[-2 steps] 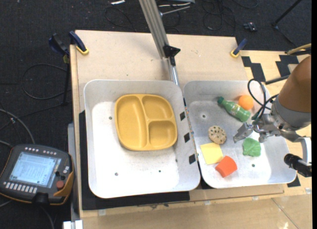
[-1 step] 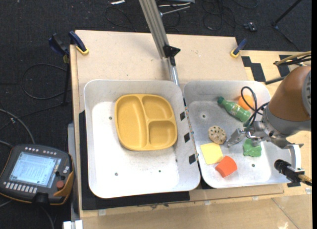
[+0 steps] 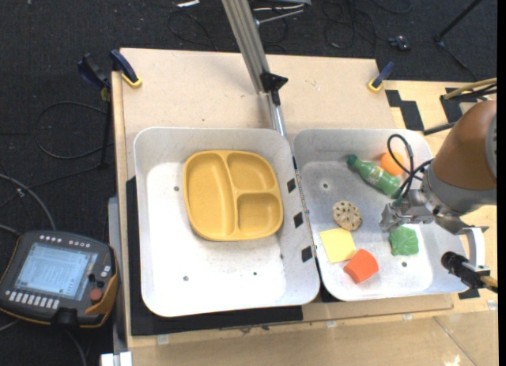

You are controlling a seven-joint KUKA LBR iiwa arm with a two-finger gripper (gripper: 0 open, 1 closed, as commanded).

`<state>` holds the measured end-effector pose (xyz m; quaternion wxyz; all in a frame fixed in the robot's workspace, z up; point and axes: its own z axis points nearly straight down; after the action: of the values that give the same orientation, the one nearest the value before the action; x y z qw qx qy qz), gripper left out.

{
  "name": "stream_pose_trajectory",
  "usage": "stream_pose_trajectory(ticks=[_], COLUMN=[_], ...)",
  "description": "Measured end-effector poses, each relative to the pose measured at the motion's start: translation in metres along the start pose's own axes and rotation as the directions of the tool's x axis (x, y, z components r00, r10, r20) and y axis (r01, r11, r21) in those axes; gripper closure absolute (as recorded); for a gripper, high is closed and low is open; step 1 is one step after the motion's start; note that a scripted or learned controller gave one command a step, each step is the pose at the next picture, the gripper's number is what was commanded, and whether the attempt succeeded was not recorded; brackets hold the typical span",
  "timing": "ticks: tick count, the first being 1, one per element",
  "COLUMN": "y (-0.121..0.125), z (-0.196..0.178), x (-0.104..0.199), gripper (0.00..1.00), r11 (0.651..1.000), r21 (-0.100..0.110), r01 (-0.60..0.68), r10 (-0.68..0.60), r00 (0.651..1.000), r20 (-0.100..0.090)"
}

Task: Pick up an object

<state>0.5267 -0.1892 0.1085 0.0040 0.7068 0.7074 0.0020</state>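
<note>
My gripper (image 3: 398, 218) hangs low over the right bin (image 3: 316, 159), at its right side. Directly below it in the view lies a small green object (image 3: 405, 242), touching or nearly touching the gripper's tip. A green bottle (image 3: 375, 175) lies tilted at the bin's back, with an orange ball (image 3: 391, 164) behind it. A round brown cookie (image 3: 346, 215) sits mid-bin. Towards the front are a yellow block (image 3: 337, 245) and a red-orange block (image 3: 361, 266).
The left bin (image 3: 158, 222) holds a yellow divided plate (image 3: 234, 195). A metal pole (image 3: 247, 28) slants up from between the bins. A teach pendant (image 3: 51, 275) lies off the bench at the lower left. The arm (image 3: 466, 167) covers the right bin's right edge.
</note>
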Motion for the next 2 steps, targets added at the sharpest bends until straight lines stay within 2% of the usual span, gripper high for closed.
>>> stream_pose_trajectory(ticks=[1,2], y=[0.011,0.013], z=[-0.059,-0.103], x=[0.002,0.006], gripper=[1.00,1.00], r11=[1.000,1.000], r21=[0.002,0.002], r01=[0.003,0.003], r10=[-0.003,-0.003], r00=[1.000,1.000], r20=[0.000,0.000])
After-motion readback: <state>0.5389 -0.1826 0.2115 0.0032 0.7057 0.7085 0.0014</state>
